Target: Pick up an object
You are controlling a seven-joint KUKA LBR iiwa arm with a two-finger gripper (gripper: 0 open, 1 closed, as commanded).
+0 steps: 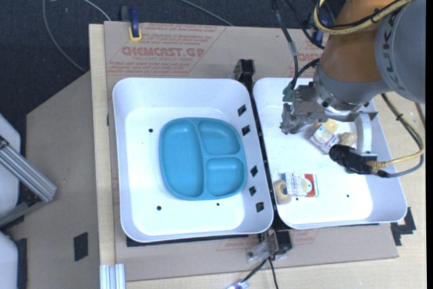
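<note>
1. Nearest the lens: flat white packet with red and blue print (298,185), lying at the front left of the right white bin (379,203).
2. Small pale yellowish object (325,137) just beside the gripper (295,120), low in that bin.
3. Cannot tell the pincer's state.
4. Blue three-part plastic tray (202,158) in the left white bin (135,145).

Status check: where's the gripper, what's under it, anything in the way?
Gripper low over right bin, upper part. Small yellowish item just beside it, flat packet nearer the front. Blue divided tray in left bin. Nothing blocking.
</note>
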